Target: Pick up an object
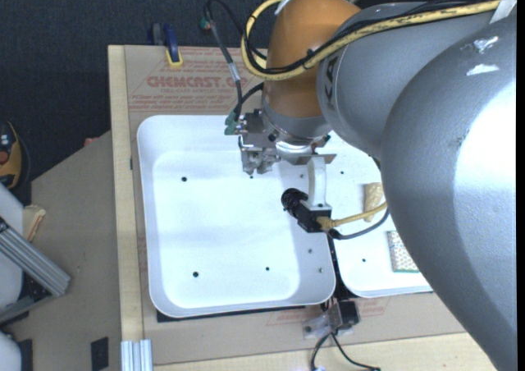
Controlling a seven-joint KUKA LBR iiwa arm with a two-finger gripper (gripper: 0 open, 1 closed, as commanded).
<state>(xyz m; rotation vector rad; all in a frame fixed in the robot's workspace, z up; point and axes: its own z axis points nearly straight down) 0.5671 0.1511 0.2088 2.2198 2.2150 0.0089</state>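
Observation:
My gripper [257,166] hangs over the back right part of the left white bin [164,279], just above its floor. Its fingers point down and look close together, with nothing visible between them. The orange wrist band and the big grey arm cover most of the right bin [369,279]. At that bin's visible strip I see a tan woven object [375,194] and a green patterned flat piece [401,251], both partly hidden by the arm.
A black connector with a yellow cable [305,212] hangs from the arm over the divide between the bins. The bins sit on a brown cardboard sheet [123,197]. A blue and yellow clamp [171,43] stands at the back edge.

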